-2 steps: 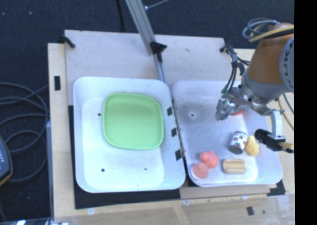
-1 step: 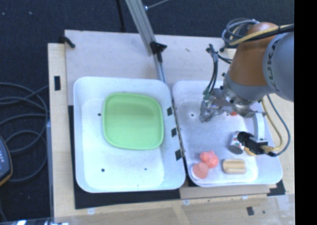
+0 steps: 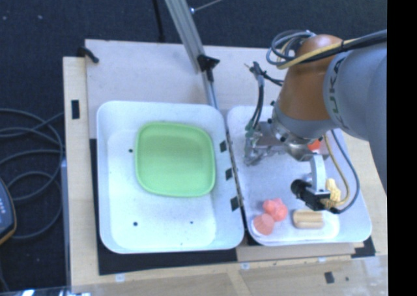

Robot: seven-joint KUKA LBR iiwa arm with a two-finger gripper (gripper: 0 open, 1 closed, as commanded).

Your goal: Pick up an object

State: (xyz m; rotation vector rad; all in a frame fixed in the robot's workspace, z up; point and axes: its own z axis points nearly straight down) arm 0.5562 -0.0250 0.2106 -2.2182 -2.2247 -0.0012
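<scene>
My gripper (image 3: 251,152) hangs over the left part of the right bin (image 3: 355,229), close to the divider between the bins. Nothing shows between its fingers. Near the bin's front edge lie a pink lumpy toy (image 3: 275,208), a flat salmon-coloured piece (image 3: 263,224) just in front of it, and a tan bread-like roll (image 3: 307,219) to their right. All three sit well in front of the gripper, apart from it. A small orange-red bit (image 3: 315,146) peeks out from under the wrist.
The left bin (image 3: 117,223) holds a light green square plate (image 3: 176,159) toward its back. A slanted metal pole (image 3: 186,24) rises behind the bins. Cables lie on the dark floor at the left.
</scene>
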